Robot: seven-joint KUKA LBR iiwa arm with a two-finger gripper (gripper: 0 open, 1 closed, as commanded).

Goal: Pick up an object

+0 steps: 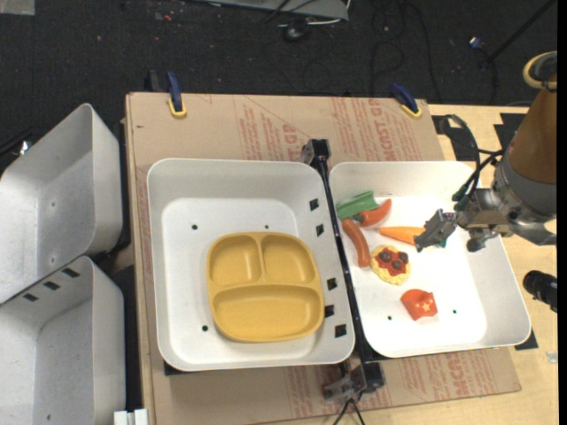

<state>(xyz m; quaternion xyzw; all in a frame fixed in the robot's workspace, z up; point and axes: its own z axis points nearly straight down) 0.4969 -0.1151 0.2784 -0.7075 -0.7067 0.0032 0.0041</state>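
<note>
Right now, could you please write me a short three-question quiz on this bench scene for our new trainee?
1. True or false: the yellow divided plate lies in the same bin as the toy foods.
2. Which item lies closest to the gripper? A) the carrot B) the red piece C) the sausage
3. Fill in: the small pizza lies in the ____ bin, as the camera sees it.

Key:
1. False; the plate sits alone in the left bin.
2. A; the carrot's tip lies just left of the gripper.
3. Right.
</note>
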